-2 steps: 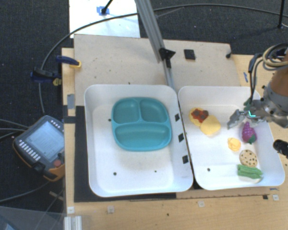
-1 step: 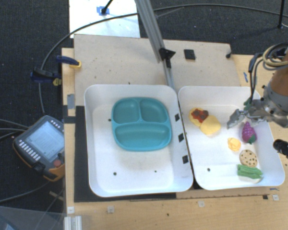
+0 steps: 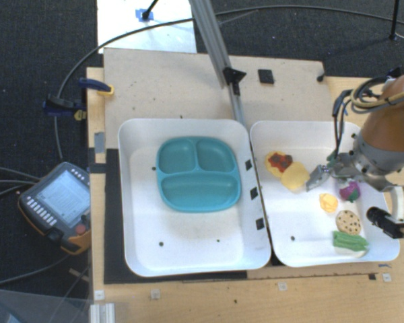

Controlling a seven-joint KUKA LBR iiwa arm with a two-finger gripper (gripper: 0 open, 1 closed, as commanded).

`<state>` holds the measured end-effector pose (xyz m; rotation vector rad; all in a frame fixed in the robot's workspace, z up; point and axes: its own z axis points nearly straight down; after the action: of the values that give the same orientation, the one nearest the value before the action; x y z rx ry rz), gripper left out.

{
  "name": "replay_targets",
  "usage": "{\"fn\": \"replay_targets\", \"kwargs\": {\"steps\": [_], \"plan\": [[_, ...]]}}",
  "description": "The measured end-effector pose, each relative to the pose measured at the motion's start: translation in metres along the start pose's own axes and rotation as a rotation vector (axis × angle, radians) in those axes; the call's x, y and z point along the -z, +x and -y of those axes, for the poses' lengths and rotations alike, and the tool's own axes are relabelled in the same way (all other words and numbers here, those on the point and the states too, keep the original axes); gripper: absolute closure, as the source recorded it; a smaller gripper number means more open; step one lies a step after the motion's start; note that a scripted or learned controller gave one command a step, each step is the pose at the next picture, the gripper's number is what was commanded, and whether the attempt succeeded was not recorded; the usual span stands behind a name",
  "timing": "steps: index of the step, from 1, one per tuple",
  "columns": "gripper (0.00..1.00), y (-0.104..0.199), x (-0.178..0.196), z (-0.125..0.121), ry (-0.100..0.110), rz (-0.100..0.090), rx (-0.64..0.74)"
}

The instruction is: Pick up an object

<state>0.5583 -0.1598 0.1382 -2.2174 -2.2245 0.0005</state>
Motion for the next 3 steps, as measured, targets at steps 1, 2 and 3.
{"fn": "replay_targets", "kwargs": {"steps": [1,2,3], "plan": [[0.0,0.0,-0.051,-0.001,-0.002,0.001,-0.002],[1.0,0.0,-0.037,-0.003,-0.009,0.001,-0.002],[1.0,-0.009,0.022,0.0,-0.007,0.002,-0.004]]}}
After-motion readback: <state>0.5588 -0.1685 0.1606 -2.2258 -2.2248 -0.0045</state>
